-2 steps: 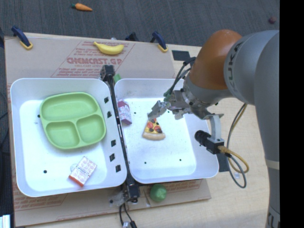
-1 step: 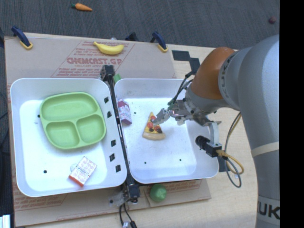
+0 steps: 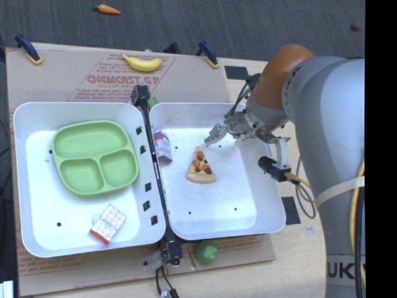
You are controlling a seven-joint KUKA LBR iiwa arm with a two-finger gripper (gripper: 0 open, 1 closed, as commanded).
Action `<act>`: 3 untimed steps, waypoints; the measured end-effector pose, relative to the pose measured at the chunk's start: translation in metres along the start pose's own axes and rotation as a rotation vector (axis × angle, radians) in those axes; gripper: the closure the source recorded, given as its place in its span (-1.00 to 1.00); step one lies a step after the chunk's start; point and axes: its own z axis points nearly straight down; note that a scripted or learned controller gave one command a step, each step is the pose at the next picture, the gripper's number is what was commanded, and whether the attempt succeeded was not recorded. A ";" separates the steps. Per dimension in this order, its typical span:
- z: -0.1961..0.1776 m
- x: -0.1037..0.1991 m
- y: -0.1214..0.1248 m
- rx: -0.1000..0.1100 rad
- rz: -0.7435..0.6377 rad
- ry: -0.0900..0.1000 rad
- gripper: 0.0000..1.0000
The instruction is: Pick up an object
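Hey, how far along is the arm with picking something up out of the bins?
Early. Done: the claw has reached the right bin, above its upper part. In hand: nothing shows between its tips. The pizza slice lies flat on the bin floor just below-left of the claw, and the small maroon packet sits by the divider. Left: descend, grip one, lift.

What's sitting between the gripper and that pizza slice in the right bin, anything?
Nothing visible. The gripper hangs just above and to the right of the pizza slice, with bare bin floor between them. The small maroon packet lies off to the left, by the divider.
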 end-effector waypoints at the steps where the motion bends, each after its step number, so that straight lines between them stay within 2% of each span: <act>1: -0.011 0.001 0.001 0.000 -0.004 0.001 1.00; 2: -0.011 0.001 0.001 0.000 -0.005 0.001 -1.00; 3: -0.004 0.000 -0.068 0.002 -0.001 -0.001 -1.00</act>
